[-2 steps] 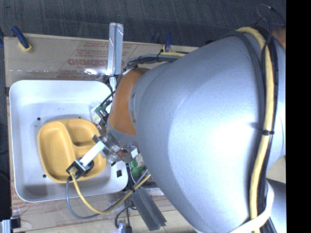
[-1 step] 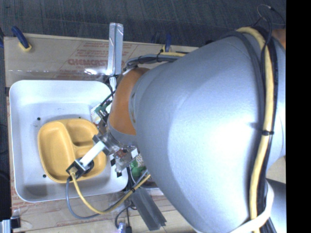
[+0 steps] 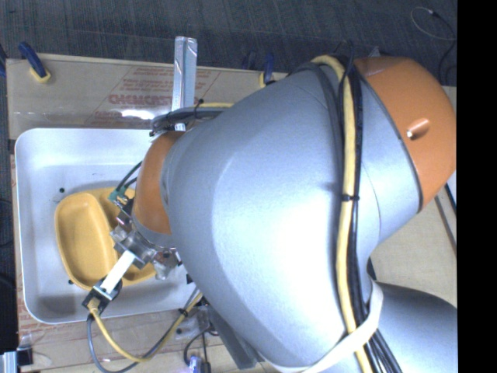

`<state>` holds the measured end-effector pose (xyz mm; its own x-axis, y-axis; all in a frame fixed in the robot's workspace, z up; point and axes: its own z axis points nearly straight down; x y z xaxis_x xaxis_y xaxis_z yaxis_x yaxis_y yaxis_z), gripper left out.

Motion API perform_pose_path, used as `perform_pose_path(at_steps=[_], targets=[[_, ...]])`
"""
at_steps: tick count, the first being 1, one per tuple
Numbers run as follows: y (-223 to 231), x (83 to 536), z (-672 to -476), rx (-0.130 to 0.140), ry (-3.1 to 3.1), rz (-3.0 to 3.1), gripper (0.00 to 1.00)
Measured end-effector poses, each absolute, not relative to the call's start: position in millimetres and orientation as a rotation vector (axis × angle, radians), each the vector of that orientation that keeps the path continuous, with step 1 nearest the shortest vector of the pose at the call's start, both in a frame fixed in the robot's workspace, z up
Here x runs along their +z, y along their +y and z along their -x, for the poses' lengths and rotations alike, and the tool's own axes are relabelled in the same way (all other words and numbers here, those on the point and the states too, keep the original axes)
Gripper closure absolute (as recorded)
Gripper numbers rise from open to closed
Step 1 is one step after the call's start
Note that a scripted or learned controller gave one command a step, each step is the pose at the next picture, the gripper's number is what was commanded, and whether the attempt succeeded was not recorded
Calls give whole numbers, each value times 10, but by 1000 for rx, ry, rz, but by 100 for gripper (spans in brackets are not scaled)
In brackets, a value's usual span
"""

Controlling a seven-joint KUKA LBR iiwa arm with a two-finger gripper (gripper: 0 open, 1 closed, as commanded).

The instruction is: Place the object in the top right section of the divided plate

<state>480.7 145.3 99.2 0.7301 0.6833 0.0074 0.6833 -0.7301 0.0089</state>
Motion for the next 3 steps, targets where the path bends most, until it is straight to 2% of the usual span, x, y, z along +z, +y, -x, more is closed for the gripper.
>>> perform_pose_path(at_steps=[1, 2, 3], targets=[[1933, 989, -5389, 20, 1240, -2865, 0], [2187, 1660, -4746, -8, 1500, -2764, 0], [2182, 905, -5847, -9, 1667, -2667, 0]])
